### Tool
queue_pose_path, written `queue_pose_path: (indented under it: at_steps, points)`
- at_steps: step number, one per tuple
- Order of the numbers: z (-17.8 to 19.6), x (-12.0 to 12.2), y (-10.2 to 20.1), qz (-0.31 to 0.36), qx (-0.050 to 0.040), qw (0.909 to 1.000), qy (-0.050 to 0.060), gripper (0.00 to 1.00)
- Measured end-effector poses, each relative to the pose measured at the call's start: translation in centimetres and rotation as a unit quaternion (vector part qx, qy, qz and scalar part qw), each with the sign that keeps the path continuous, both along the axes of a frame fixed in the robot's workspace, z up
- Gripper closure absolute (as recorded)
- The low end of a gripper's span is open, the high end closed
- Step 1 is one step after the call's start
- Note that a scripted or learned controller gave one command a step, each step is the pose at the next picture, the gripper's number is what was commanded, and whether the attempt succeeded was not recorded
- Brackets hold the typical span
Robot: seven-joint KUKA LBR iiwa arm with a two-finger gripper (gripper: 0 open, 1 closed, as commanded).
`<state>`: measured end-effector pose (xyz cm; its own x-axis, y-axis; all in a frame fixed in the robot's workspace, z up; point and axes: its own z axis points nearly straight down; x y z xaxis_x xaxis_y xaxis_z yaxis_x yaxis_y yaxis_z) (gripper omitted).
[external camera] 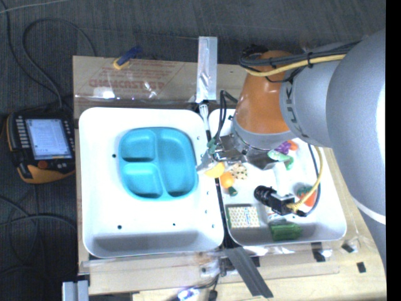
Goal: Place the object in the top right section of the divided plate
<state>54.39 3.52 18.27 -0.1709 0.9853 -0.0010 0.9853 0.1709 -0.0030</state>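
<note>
Hanging over the ridge between the two white bins, the gripper (216,158) is seen at the left edge of the right bin (332,224), with the grey arm and its orange band crowding in above it. Whether its fingers are apart or together cannot be told, since the wrist body covers them. A small yellow-orange object (217,170) is seen just below the gripper, at the bin divide, but it cannot be judged whether it is gripped or merely lying there beside a second orange piece (226,181) and a speckled white piece (239,171).

The blue divided plate (156,163) is lying in the left bin (100,231), near but apart from the gripper; its top right section (177,149) is the nearest compartment.

Several risks are suggested. If the object is only pinched at an edge, it may be dropped on the ridge or the bin floor short of the plate. If it is released early, it may be landed in the lower section. Neighbouring clutter may also be dragged along.
</note>
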Motion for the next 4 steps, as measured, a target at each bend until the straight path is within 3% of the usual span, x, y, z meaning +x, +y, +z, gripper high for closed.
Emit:
queue_pose_path:
  at_steps: [1, 2, 3, 4]
  points:
    - [-0.1, 1.5, 0.2, -0.006, 0.0010, 1.0000, 0.001, 1.00]
    - [-0.1, 2.2, 3.3, 0.020, -0.0001, 0.9998, 0.001, 1.00]
    - [-3.5, 4.2, 11.8, -0.047, -0.0007, 0.9989, 0.001, 1.00]
    - [-6.8, 0.4, 19.2, -0.138, -0.0017, 0.9904, -0.002, 1.00]
